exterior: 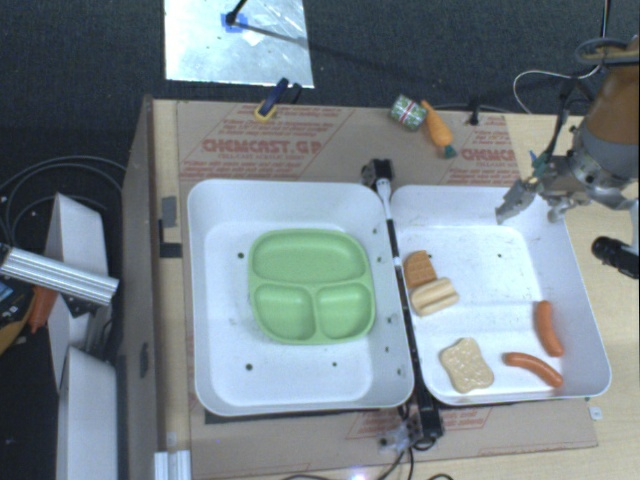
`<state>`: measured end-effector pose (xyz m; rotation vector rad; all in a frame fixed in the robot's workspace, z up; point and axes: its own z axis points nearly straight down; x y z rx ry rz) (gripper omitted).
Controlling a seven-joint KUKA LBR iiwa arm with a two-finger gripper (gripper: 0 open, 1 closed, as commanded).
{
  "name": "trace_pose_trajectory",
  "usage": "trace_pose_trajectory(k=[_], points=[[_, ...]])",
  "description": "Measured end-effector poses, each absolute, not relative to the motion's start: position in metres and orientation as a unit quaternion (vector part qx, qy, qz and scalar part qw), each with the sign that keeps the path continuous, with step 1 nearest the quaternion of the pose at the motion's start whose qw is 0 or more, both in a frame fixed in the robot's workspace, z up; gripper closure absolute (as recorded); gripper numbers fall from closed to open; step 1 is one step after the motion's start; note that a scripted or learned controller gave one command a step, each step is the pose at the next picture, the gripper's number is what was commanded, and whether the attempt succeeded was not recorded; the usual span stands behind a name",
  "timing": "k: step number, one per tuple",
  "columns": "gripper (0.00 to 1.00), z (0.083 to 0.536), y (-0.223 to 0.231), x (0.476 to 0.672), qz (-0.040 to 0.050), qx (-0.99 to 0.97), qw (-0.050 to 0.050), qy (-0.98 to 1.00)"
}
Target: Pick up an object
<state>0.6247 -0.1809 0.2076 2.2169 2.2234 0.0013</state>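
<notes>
The table [600,268] carries a brown cardboard sheet [300,138] printed with red lettering, and on that sheet sit two shallow white bins side by side, the left bin [215,268] and the right bin [580,298], their inner edges touching. Behind the bins, on the cardboard, lie a small green can [408,111] and a toy carrot [438,128] just beside it, with a blue-and-yellow clip [276,99] at the sheet's far edge
</notes>
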Motion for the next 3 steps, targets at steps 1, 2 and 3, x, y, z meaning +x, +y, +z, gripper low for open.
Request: trace_pose_trajectory(k=[1, 2, 3], points=[[0.00, 0.139, -0.112, 0.633, 0.0005, 0.705, 0.000, 0.709], [0.00, 0.091, -0.089, 0.619, 0.0045, 0.706, 0.007, 0.708], [0.00, 0.086, -0.149, 0.616, 0.0002, 0.707, 0.003, 0.707]])
